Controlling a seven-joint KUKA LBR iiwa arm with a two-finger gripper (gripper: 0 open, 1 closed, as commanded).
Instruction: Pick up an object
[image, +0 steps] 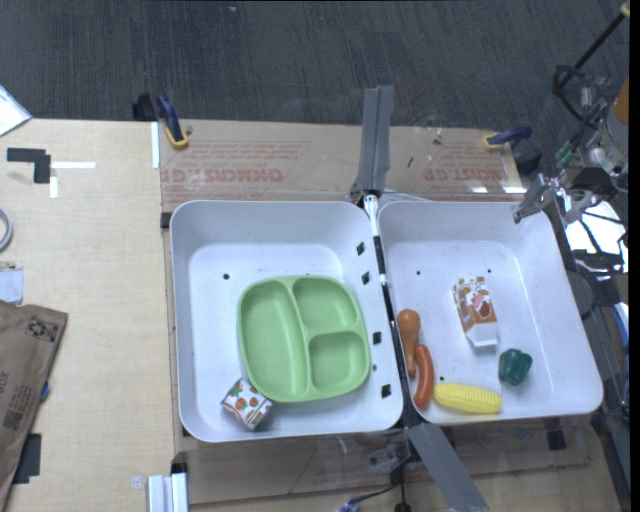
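Over the right bin's (560, 290) far corner hangs my gripper (545, 198), open or closed I cannot tell; the corn cob (467, 398) lies near-left, lengthwise left-to-right.

Red lettering on cardboard sheet (270, 172) behind bins, mirrored and too blurred to read reliably.

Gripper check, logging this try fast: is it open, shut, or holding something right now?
Gripper: cannot be told; it sits at the right bin's far right corner, nothing visibly held.

Bench (90, 250) — 2 white bins (200, 300) side-by-side
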